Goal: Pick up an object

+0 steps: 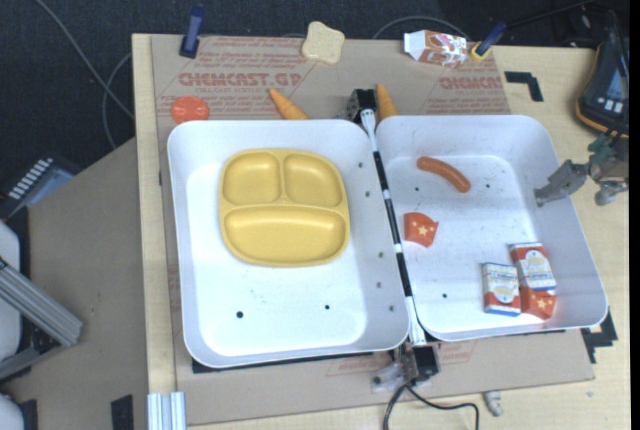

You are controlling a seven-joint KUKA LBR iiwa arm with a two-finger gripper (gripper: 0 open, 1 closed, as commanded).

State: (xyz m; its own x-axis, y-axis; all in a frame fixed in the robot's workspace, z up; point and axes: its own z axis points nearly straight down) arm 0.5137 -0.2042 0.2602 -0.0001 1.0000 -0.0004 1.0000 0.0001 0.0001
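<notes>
The right bin (560, 248) holds a sausage (443, 172) near its back, a small red packet (420, 229) by its left wall, and two small cartons (519, 284) side by side at its front right. My gripper (583, 191) hangs over the bin's right rim, well right of the sausage and behind the cartons. Its two fingers stand apart with nothing between them. A yellow divided plate (284, 206) lies in the left bin (200, 268).
Behind the bins on the cardboard lie a bread slice (323, 41), a carrot (287, 104), an orange disc (188, 109), a small carton (436, 46) and a blue clip (191, 30). A dark device (606, 83) sits at the far right.
</notes>
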